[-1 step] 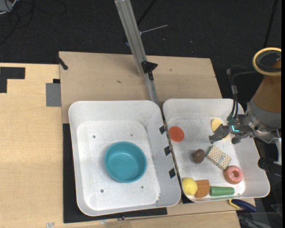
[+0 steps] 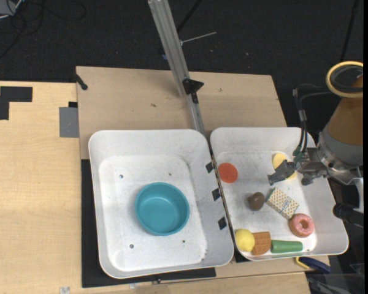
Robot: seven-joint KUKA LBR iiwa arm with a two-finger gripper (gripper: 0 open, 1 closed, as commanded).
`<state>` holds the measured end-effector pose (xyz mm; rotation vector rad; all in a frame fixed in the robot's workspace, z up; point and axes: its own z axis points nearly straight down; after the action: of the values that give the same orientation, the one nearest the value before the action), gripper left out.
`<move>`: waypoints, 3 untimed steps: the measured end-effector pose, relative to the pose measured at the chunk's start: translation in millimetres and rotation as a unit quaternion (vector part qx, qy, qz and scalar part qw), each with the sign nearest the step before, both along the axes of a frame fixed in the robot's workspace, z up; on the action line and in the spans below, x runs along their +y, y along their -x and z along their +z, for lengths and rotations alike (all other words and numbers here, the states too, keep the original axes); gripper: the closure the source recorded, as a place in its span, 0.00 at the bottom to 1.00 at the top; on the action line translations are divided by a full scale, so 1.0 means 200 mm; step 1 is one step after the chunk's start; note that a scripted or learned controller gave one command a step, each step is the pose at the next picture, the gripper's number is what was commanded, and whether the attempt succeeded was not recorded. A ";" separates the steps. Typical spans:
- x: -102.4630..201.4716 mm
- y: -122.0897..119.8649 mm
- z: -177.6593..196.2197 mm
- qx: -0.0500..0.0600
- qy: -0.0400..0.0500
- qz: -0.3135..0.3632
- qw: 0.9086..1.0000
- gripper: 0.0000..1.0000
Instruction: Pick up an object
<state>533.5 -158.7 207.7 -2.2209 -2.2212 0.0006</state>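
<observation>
Objects are lying in the right bin [image 2: 257, 141]: an orange disc [image 2: 227, 173], brown ball [image 2: 256, 200], patterned block [image 2: 283, 202] and pink ring [image 2: 301, 225]. The end effector [image 2: 289, 170] is hovering beside a yellow piece [image 2: 279, 160] (finger state impossible to tell).

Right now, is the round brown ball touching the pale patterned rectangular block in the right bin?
Apart. The camera view shows a strip of white bin floor between the round brown ball and the pale patterned rectangular block.
</observation>
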 end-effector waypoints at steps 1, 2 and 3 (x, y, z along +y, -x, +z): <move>-0.03 0.04 -0.26 0.002 0.000 0.000 1.000 0.00; -0.06 0.04 -0.48 0.001 0.000 0.000 1.000 0.00; -0.07 0.03 -0.57 -0.003 0.002 -0.001 1.000 0.00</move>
<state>526.7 -171.9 93.7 -2.2270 -2.2248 -0.0016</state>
